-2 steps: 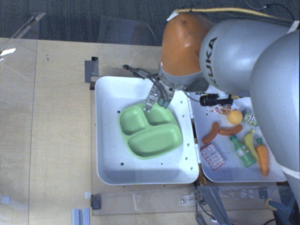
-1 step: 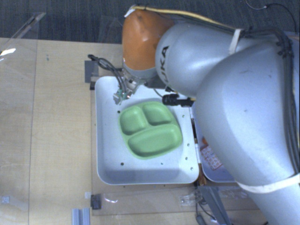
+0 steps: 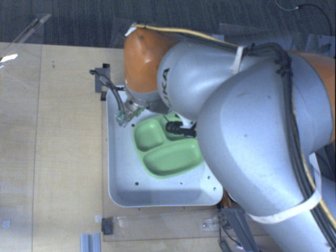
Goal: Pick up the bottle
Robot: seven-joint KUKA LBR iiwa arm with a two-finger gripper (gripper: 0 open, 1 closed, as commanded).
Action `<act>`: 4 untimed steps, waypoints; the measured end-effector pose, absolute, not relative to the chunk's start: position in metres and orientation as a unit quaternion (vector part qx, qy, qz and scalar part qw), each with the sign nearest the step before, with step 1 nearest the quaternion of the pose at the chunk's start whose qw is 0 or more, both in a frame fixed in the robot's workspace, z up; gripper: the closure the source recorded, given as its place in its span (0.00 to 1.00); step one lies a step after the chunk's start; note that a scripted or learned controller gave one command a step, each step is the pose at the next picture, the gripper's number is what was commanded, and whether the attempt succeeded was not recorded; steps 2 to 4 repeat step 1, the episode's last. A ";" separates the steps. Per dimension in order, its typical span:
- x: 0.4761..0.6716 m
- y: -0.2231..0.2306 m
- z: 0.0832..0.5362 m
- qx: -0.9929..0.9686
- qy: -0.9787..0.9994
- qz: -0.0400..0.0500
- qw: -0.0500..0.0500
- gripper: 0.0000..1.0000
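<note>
1. My arm [image 3: 252, 119] reaches across the bin [image 3: 121, 188] on the bench [image 3: 52, 140], covering much of it.
2. My end effector [image 3: 124, 115] hangs low by the bin's far-left corner, beside a green tray [image 3: 168, 151]; I cannot tell how it is set.
3. I cannot make out the bottle; a dark object [image 3: 178, 129] in the tray might be it.
4. I judge this the reaching step: next I need a clear sight of the bottle, then alignment over it.
</note>
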State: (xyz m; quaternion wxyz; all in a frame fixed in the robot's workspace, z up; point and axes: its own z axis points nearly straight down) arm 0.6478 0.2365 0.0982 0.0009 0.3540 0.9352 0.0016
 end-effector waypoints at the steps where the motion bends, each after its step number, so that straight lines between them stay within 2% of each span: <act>1: 0.649 0.232 0.099 0.355 0.935 0.000 0.003 0.00; 4: 0.649 0.232 0.099 0.355 0.935 0.000 0.003 0.00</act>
